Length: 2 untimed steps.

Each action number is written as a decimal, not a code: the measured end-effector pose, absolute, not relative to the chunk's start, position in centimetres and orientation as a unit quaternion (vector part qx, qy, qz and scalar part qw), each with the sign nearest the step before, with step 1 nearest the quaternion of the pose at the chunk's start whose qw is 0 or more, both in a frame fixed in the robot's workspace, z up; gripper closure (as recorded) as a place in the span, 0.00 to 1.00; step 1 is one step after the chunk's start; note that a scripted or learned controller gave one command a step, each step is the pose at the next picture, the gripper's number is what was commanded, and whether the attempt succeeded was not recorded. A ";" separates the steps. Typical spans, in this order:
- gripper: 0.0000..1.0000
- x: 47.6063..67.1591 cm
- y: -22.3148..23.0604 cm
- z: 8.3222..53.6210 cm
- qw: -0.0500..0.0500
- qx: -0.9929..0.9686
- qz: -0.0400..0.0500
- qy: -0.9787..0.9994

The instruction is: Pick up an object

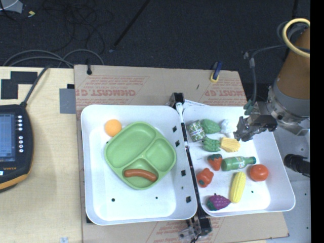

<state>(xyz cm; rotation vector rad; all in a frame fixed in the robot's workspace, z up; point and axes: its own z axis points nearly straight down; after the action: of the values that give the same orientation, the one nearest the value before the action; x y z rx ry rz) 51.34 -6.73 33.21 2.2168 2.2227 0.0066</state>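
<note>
**Gripper hanging over the crowded right bin**

I am looking down on a cardboard-covered bench with dark floor and cables behind it, and two shallow white bins lying side by side. I am reading the right bin as the supply, since the toy food is all gathered there. Nearest me a purple plastic grape bunch is lying by the front wall, with a yellow plastic corn cob just beside it and a red tomato near the right wall. Behind them a small green bottle is lying on its side between a red pepper and the tomato. Further back a yellow wedge is sitting just under the dark two-finger gripper, which I am judging to be the likeliest target. I cannot tell whether its fingers are parted or closed.

The left bin is holding a green divided plate with a sausage in it, and an orange ball behind. Free room is lying mostly along the right bin's far right corner; the pieces are crowding the centre.
</note>
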 end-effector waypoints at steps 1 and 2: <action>1.00 48.6 -4.0 24.5 -0.006 0.707 -0.004 0.707; 1.00 48.8 -4.2 25.8 -0.004 0.708 -0.003 0.706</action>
<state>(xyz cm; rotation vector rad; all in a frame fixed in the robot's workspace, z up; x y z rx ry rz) 48.79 -4.22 25.82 2.2305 2.2226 -0.0095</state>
